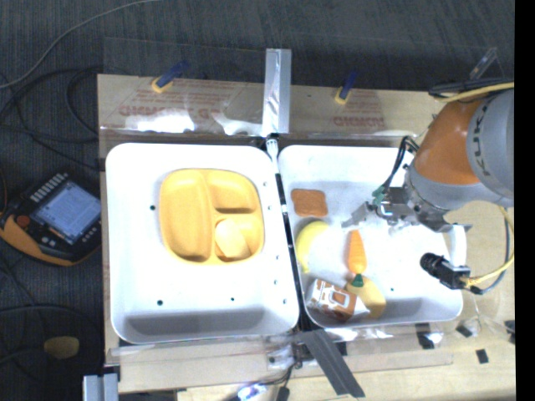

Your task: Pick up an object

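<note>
The right bin [435, 307] holds a flat brown cracker-like piece [308, 200], a pale yellow-green round fruit [310, 240], an orange carrot [357, 251], a brown and white carton [332, 301] and a yellow fruit [373, 297] with a green tip. My gripper [378, 210] hangs low over the middle of this bin, just up and right of the carrot's top end and right of the cracker. Nothing is visibly held in it. The grey arm with its orange band [456, 144] comes in from the right.
The left bin [134, 307] holds a yellow divided tray [211, 215]. A raised divider [282, 224] separates the two bins. A black cable connector [443, 268] hangs off the wrist over the right bin's right side. A pendant [54, 215] lies on the floor at the left.
</note>
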{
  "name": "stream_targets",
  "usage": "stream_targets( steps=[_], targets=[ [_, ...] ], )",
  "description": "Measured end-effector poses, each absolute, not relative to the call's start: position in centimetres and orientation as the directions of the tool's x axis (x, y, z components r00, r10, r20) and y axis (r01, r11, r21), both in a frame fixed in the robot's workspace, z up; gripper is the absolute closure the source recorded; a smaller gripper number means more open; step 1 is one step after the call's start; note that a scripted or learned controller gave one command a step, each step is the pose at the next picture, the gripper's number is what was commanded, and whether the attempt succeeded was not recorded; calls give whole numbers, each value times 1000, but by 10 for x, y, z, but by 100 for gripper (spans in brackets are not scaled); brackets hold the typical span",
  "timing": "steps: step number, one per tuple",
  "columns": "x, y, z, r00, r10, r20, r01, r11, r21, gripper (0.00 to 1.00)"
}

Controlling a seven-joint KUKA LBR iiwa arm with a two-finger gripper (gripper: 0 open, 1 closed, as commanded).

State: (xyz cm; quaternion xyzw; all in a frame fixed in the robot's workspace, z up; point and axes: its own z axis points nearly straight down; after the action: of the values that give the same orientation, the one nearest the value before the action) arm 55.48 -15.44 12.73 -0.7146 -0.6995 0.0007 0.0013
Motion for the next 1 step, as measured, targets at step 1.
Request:
stream_targets(
  steps=[1],
  targets=[
    [511, -109, 89, -234, 972, -8, 972, 234, 11, 0]
  ],
)
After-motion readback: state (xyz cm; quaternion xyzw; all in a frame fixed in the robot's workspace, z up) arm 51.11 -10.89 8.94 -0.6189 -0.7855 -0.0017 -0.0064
